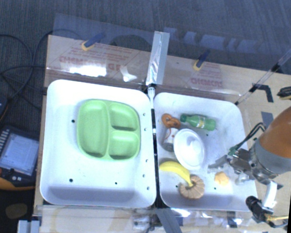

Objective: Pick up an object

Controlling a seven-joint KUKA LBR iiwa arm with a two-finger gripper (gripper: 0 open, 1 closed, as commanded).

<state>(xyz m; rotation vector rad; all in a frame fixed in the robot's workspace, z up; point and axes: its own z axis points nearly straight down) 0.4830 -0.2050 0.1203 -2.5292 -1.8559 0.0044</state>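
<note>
At the near edge of the right bin (228, 202), a round tan object (196, 187) sits against the tip of a banana (172, 168), which curves off to the left along the bin floor. Just right of these lies a small pale yellow piece (222, 179), apart from both.

The gripper (223, 164) hovers just above that yellow piece, low over the right side of the bin. The grey arm with its orange band (283, 135) reaches in from the right. Whether the claw is apart or together cannot be told, and nothing is seen clamped in it.

Further back, a white bowl (190, 147) stands near the middle of the bin, with a small grey cup (168, 138) touching its left side. Behind the bowl, a green bottle (198, 122) lies on its side, and a brown object (170, 121) rests just left of it, near the bin's far left corner.

The left bin (54, 181) holds a green divided plate (109, 129), lying flat near its centre.
</note>
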